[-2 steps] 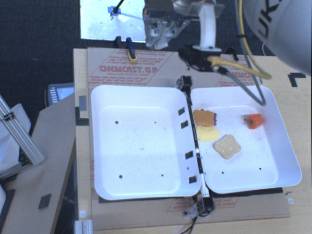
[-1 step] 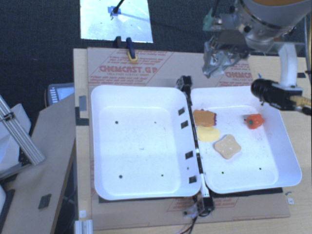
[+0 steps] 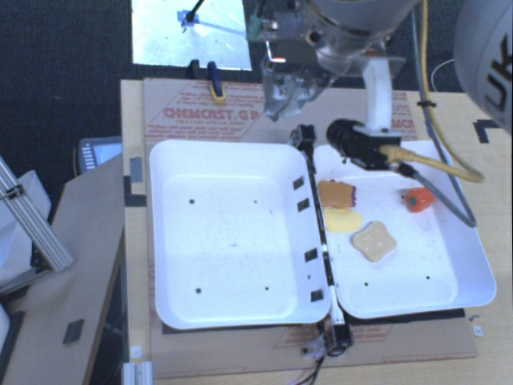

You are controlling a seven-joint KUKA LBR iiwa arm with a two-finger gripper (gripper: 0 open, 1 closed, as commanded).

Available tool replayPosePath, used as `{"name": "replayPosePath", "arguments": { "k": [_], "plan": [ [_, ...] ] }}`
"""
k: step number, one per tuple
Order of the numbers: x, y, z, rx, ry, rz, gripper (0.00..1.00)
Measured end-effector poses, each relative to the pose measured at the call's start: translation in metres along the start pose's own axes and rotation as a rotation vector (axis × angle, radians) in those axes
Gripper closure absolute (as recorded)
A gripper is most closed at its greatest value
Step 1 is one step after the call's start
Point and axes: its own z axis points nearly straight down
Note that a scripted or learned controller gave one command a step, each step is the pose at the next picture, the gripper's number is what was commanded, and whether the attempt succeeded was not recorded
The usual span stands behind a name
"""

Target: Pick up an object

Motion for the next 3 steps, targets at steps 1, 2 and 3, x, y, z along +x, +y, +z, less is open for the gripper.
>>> {"name": "replayPosePath", "arguments": {
  "k": [1, 2, 3],
  "plan": [
    [0.03, 0.076, -0.01, -0.006, 0.0, 0.005, 1.0],
    [0.028, 0.108, 0.004, 0.0, -0.002, 0.01, 1.0],
    [0.028, 0.128, -0.01, -0.003, -0.001, 0.01, 1.0]
  ]
}}
